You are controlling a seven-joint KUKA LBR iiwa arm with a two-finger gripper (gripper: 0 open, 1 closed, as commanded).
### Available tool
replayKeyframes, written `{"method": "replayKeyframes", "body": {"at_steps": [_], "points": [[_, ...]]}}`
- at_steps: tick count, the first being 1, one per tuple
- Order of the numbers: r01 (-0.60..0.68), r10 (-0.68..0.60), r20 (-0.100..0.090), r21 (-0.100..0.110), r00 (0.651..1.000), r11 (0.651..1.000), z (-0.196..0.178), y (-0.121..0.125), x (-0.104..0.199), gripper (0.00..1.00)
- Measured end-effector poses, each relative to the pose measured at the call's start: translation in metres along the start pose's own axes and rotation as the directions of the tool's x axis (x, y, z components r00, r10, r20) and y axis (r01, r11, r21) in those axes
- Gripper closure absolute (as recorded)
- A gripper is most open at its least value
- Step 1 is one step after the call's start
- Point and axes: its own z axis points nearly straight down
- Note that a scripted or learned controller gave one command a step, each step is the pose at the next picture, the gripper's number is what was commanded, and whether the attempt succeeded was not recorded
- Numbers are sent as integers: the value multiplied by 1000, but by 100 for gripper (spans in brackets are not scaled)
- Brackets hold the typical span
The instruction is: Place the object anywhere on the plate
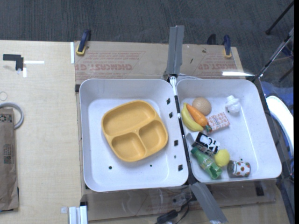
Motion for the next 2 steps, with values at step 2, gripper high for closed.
{"method": "replayKeyframes", "body": {"at_steps": [2], "points": [[2,-2,-1,0,1000,1000,47,49,123,100]]}}
